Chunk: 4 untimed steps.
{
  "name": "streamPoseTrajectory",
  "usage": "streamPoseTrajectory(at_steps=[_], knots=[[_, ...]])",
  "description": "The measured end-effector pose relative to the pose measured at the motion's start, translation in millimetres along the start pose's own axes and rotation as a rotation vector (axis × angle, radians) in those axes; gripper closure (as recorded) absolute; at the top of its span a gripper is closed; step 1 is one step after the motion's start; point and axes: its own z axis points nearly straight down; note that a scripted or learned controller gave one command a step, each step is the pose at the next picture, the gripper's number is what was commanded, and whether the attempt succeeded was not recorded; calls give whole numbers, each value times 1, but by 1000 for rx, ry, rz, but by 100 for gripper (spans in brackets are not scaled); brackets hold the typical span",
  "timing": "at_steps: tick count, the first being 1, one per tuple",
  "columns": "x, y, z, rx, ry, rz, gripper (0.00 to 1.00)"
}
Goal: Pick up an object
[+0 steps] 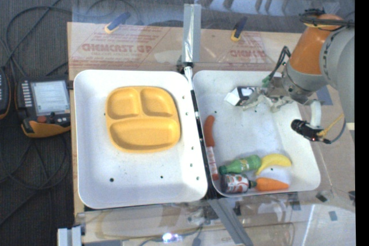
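Over right bin (291, 141) | hand (249, 99) blurred, perhaps empty | arm cut off

Two white bins (86, 181) sit side by side. One yellow divided tray (143, 118) lies in the left bin. The right bin holds one hot dog (209, 129), one green bottle (240, 165), one banana (274, 161), one carrot (271, 184) and one red can (234, 183).

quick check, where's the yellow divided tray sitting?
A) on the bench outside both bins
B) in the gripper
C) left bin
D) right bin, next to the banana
C: the yellow divided tray lies flat in the left bin, apart from the banana and other items in the right bin.
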Motion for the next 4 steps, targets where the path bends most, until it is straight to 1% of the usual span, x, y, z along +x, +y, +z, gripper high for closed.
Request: streamPoseTrajectory(at_steps=[1,2,3,4], knots=[[5,24,2,90,-2,145,0],[3,25,2,93,4,129,0],[4,24,2,87,0,108,0],[2,26,3,92,5,114,0]])
